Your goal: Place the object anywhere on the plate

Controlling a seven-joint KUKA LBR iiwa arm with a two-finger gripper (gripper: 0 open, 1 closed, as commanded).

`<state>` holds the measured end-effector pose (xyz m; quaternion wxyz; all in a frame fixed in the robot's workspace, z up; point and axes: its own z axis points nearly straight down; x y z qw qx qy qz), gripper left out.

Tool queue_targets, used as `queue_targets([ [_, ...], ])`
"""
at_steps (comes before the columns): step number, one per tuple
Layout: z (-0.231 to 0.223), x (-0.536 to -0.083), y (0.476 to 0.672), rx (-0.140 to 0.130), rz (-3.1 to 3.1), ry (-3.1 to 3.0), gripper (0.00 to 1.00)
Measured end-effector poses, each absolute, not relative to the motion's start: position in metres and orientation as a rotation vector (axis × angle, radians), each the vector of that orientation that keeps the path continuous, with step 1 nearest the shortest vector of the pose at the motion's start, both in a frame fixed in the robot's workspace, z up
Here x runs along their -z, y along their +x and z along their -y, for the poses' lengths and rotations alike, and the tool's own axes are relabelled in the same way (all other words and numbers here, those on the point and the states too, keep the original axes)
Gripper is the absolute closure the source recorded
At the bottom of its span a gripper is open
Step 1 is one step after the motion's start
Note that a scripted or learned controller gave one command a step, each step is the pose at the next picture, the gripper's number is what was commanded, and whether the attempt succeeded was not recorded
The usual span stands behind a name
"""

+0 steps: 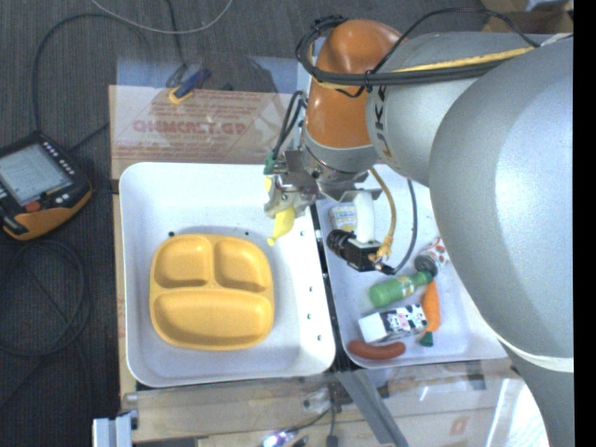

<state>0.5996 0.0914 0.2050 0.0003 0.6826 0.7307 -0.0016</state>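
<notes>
Over the left white bin (140, 250) by the yellow plate (213, 290), the gripper (282, 201) pinches a small yellow banana (280, 220) that looks light, smooth and best held mid-body.

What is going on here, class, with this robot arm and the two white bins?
The KUKA arm reaches in over the bench, its gripper hanging above the left bin, just past the plate's far right corner. A small yellow object sits at the gripper's tip, apparently held. The yellow divided plate lies in the left bin with nothing on it yet. The right bin holds a green bottle, a carrot, a sausage and a small carton.
</notes>
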Motion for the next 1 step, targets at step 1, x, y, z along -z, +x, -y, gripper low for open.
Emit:
queue_targets([
  [1,-0.1114,-0.1430,0.5605,0.006,-2.376,2.059,1.00],
])
